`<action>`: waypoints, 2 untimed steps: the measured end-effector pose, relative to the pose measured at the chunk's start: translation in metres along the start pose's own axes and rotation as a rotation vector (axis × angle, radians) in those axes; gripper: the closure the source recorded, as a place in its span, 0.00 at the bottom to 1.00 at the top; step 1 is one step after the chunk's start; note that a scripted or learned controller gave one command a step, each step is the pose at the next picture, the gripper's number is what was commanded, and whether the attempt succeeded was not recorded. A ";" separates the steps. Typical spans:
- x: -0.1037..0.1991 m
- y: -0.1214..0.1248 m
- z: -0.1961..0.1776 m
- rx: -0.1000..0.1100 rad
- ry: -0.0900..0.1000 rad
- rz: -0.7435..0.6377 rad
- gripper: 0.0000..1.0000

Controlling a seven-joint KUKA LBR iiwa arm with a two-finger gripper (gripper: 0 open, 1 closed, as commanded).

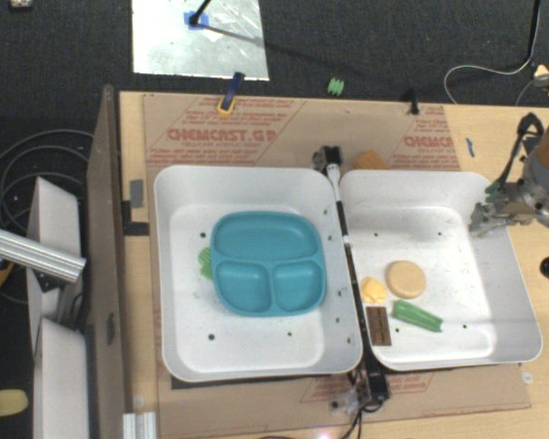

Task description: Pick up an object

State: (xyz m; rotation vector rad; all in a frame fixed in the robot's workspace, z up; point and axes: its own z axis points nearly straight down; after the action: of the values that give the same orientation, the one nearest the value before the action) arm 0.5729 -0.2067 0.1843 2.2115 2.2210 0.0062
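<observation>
Gripper (490, 210) hangs at the right bin's (457, 195) far right rim; I cannot tell its state. Bench (256, 122) bears both bins; the left bin (188, 245) holds a blue tray (267, 262). Tan disc (405, 279), green piece (417, 316), brown block (378, 326) and yellow piece (373, 290) lie near the right bin's front.

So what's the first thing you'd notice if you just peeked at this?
Probably the big blue divided tray lying in the left bin, with something green poking out from under its left edge. Next, the little group in the right bin: a tan round disc, a yellow piece, a brown block and a green piece. The gripper sits at that bin's right rim.
</observation>
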 end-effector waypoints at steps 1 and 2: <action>0.000 0.000 0.000 0.001 0.000 0.000 0.00; -0.001 -0.040 -0.088 -0.001 -0.001 0.005 0.00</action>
State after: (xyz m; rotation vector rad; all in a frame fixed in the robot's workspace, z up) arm 0.5320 -0.2077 0.2720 2.2163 2.2143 0.0062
